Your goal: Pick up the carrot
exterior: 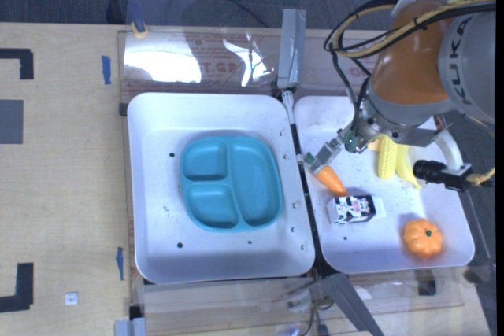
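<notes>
my tool hanging over the right bin, can't tell its grip, carrot just below-left, cow-print toy beside it, corn, small pumpkin well apart

The grey arm bears letters that seem to read "KU", cut off at the edge.

A robotics lab: a wooden bench with tape marks, two white bins, cables.
</notes>
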`<action>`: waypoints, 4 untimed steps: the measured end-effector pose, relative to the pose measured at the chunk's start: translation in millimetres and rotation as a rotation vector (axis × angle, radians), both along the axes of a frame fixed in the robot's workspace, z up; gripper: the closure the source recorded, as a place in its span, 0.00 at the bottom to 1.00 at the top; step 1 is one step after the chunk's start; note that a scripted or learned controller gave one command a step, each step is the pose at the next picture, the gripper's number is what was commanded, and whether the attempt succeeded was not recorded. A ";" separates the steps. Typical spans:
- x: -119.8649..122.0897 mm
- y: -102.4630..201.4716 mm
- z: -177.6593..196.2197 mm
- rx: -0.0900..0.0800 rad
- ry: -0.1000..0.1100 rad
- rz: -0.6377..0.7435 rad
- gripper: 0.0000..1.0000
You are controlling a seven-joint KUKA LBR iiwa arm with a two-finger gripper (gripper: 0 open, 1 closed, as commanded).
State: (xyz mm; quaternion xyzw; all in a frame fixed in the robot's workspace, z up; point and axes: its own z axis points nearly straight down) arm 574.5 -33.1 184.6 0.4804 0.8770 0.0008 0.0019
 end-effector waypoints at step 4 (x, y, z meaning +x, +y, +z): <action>-42.2 -6.0 0.6 0.000 0.004 0.718 0.00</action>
